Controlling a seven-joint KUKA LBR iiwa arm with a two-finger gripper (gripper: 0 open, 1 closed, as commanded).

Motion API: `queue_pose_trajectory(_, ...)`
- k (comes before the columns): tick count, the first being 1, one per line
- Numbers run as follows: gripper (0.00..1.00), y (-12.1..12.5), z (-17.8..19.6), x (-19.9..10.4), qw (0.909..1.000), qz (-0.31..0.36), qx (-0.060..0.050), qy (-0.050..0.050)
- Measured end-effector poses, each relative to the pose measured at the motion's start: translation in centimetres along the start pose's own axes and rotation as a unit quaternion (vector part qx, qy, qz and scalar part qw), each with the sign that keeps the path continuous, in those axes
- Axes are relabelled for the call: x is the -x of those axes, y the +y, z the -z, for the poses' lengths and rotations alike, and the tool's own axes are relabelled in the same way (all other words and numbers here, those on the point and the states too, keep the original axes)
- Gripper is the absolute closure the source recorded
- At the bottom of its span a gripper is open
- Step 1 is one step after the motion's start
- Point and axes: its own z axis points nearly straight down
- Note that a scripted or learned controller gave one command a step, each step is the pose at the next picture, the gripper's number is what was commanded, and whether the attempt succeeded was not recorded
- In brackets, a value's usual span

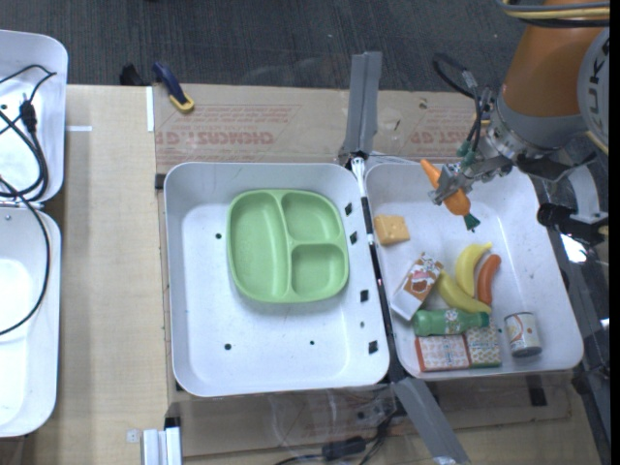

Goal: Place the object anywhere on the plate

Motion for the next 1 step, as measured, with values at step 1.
queue_pose_trajectory(1, 1.00, 0.30, 13.12, 4.55, 0.9994, -0.034, 0.001, -0.001)
